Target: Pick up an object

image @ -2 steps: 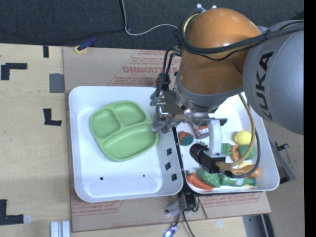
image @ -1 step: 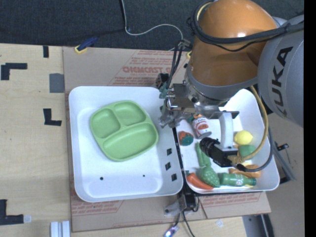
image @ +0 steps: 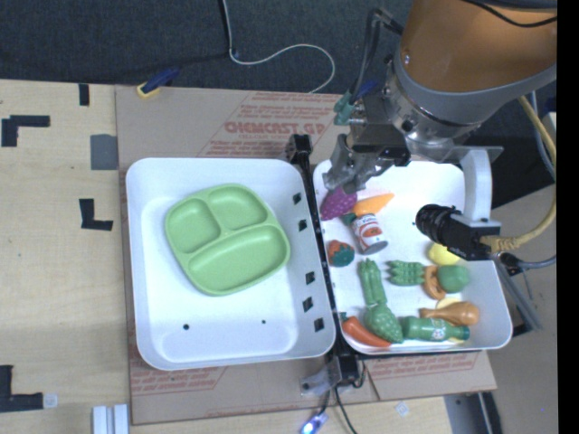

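Gripper low over the right bin's top-left corner

The gripper [image: 348, 181] hangs over the right bin [image: 484, 337], its tip just above a purple toy [image: 338, 203] that lies directly below it. Whether it is spread or closed cannot be told. Just below and right of it lie an orange carrot [image: 377, 202] and a small red-labelled bottle [image: 369, 231]. Further below are green vegetables [image: 372, 283]. Well to its left, in the left bin [image: 149, 183], sits a green divided plate [image: 227, 237]
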Action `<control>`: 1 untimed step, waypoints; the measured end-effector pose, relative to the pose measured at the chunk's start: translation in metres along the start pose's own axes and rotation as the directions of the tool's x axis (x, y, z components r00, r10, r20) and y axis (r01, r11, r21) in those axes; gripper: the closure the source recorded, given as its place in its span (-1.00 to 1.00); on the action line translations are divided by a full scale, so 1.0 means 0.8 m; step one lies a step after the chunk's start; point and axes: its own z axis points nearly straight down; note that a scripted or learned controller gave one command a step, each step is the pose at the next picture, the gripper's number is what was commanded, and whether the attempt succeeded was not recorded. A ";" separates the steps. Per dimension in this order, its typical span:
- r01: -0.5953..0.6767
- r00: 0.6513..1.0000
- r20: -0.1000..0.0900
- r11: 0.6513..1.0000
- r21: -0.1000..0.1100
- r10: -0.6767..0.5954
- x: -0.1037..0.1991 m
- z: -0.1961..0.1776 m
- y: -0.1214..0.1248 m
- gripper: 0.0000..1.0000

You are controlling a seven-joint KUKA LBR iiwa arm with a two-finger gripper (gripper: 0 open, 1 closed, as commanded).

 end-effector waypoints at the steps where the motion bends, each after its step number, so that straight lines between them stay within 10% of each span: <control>1: -0.005 1.000 0.006 1.000 0.030 0.005 -0.050 0.233 -0.007 1.00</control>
